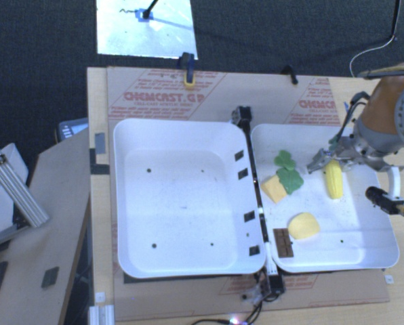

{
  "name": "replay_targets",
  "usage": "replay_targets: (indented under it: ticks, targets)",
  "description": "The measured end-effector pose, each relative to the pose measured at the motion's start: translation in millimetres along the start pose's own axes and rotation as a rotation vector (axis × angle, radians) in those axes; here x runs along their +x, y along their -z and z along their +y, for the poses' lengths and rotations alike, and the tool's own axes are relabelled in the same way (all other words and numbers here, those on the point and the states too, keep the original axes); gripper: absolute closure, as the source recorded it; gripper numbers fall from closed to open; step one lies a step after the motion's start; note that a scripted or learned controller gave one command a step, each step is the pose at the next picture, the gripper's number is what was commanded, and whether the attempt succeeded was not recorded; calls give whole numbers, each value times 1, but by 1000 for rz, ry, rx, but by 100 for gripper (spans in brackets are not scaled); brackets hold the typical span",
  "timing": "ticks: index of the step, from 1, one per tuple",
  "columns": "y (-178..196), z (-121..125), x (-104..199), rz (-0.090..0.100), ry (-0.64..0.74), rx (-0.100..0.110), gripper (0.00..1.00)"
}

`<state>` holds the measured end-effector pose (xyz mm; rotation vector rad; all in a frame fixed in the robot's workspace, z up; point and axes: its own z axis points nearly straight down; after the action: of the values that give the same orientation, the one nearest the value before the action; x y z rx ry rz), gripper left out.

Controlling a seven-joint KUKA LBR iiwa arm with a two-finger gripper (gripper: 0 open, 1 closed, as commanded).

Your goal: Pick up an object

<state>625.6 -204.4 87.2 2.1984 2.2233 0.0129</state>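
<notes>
In the right bin (365,249) lie a yellow corn cob (334,181), a green leafy piece (287,171), a yellow wedge (272,190), a round yellow lemon-like piece (303,226) and a small brown block (282,242). My gripper (328,160) reaches in from the right and sits low over the bin, right at the far end of the corn cob. The cob lies on the bin floor. The grey wrist with its orange band (381,114) hides the bin's far right corner.
The left bin (182,195) stands beside the right one, split from it by a black-clipped divider (253,181). A cardboard sheet (168,93) lies under both bins. A shiny metal plate (144,19) sits behind the bench.
</notes>
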Motion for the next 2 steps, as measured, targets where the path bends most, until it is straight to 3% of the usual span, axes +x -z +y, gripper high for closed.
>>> replay_targets:
  ticks: [1,2]
  targets:
    - [9,-6,-2,2,-4,9,100]
    - [90,-37,12,5,-10,15,100]
